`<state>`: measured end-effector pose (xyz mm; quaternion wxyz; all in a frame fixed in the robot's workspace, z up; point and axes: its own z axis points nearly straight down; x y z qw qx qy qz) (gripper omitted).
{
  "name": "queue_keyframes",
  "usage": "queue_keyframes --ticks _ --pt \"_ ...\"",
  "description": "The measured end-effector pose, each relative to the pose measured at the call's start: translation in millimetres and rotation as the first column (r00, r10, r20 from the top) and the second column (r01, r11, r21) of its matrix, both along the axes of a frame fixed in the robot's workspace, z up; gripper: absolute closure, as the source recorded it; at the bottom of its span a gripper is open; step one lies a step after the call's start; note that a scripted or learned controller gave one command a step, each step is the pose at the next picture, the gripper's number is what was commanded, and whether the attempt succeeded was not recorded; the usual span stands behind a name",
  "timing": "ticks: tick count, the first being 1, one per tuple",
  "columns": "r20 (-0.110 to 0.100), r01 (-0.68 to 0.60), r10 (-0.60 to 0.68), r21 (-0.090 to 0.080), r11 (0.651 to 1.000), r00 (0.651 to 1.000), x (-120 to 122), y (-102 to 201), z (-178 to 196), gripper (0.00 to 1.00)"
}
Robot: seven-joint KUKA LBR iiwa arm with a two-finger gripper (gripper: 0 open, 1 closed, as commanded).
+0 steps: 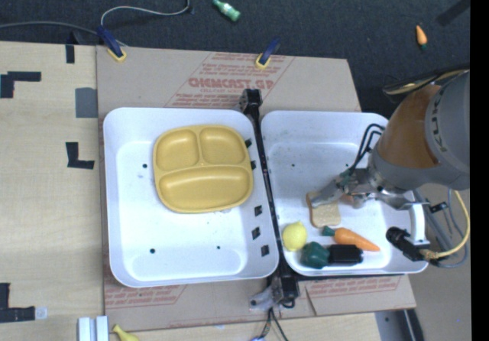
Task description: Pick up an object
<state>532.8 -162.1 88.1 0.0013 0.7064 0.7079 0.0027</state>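
Camera view from above: two shallow white bins are seen side by side on a cardboard sheet (229,79). In the left bin (114,179) a yellow divided plate (203,167) is laid flat in the upper half.

The right bin (321,119) is entered from the right by the grey arm (447,133), whose orange band (409,137) is seen above the wrist. The gripper (330,196) is lowered into the middle of this bin and is placed just above a slice of toast (327,216), at or very near its upper edge; contact cannot be confirmed. Whether the gripper is wide or narrow cannot be told, and nothing is seen held in it.

The remaining objects are gathered along the near edge of the right bin. A lemon (295,236) is found just below and left of the toast. A dark green object (314,255) is set just beside the lemon, and a black object (345,254) is placed against its right side. A carrot (355,238) is laid flat above the black object, with its tip pointed right.
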Motion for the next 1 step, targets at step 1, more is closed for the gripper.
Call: queue_keyframes --ticks 1 --pt "0.004 0.003 -0.003 -0.005 1.000 1.000 -25.3 32.6 0.1 0.00"
